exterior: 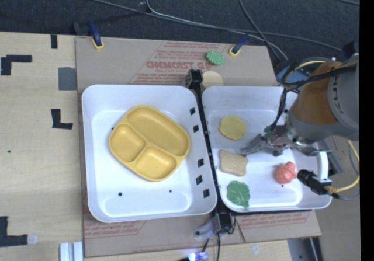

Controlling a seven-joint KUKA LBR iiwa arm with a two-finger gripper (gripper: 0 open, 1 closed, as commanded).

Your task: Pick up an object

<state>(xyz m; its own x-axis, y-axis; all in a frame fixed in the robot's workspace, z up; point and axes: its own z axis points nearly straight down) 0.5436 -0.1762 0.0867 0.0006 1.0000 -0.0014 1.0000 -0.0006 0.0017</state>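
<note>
Two shallow white bins sit side by side on the surface. The left bin (96,195) carries a yellow divided tray (149,142), lying at a slant near its middle. The right bin (257,95) holds four small things: a yellow round piece (233,127) toward its far left, a tan bread-like slice (233,163) just below that, a green leafy piece (238,193) near the front edge, and a red-pink lump (285,173) toward the right edge. The arm (318,105) reaches in over the right edge of the right bin, and the gripper (260,144) hangs low between the yellow round piece and the tan slice, touching neither as far as can be seen. Its fingers are spread apart with nothing between them. A green knobbly piece (215,57) lies on the cardboard beyond the bins' far edge.
</note>
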